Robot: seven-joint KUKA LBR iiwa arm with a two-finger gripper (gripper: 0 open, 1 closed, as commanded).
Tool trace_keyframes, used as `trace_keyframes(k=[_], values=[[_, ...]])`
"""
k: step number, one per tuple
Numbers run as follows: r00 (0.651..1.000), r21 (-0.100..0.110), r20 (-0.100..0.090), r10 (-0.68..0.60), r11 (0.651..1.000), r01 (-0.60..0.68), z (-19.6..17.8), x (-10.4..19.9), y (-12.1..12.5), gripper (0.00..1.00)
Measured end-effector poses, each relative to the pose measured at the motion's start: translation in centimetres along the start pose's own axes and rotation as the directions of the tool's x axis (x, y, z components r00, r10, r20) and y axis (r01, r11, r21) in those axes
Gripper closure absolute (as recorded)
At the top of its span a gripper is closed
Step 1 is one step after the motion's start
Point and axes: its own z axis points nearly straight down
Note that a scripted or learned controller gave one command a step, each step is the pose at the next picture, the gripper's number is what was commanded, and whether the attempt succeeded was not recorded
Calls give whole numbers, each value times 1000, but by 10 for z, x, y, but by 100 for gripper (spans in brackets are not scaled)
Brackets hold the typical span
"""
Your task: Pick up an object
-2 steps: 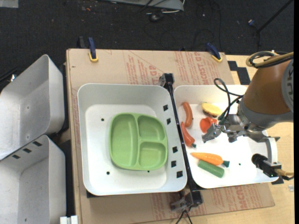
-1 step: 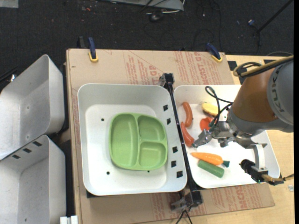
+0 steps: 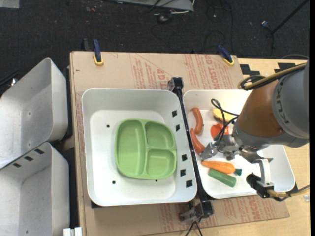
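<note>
Cardboard-topped bench (image 3: 147, 70) under bins; my end effector (image 3: 212, 150) just above orange plastic carrot (image 3: 219, 166), grip state I cannot tell.

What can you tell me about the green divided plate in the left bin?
The green divided plate is a light green tray that looks like plastic, with rounded corners and three compartments: one long section on the view's left and two smaller ones on the right. It lies flat and face up, turned slightly, near the middle of the left bin, resting on its white floor. Nothing else touches it.
</note>
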Motion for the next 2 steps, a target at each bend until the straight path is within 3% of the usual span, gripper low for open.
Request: trace_keyframes(k=[1, 2], values=[[1000, -4, 0, 1, 1000, -1, -12, 0, 1, 100], [1000, -8, 2, -3, 1000, 3, -55, 0, 6, 100]])
